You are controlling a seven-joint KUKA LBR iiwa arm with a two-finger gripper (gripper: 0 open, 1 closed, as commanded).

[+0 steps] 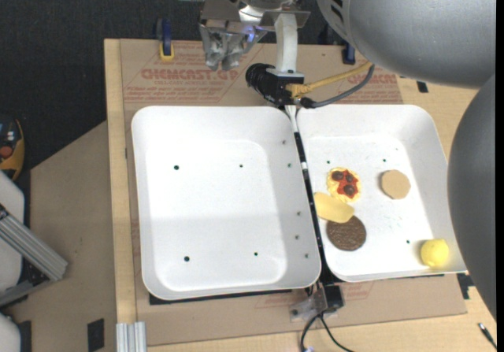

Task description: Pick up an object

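**Gripper parked far from the targets — long reach, plenty to miss**

I've got the gripper (228, 42) up at the far edge of the table (118, 185), above the cardboard behind the left bin (157, 209), well apart from anything pickable. From this angle I cannot tell whether it is open or closed; the tool end is small and blurred, and nothing is visibly held.

Every candidate sits in the right bin (417, 126): a small pizza-like disc with red bits (344, 182), a tan round cookie (394, 184), a yellow cheese-like slice (334, 208), a brown round patty (346, 234), and a yellow ball (434, 252) near the front corner.

Risks as I judge them:
- The cheese slice touches both the pizza disc and the patty, so a descent there may catch two pieces or shove them apart.
- All the flat pieces lie flush on the bin floor, likely to slip.
- The ball could roll off against the rim.
- The cookie stands alone, safest bet.
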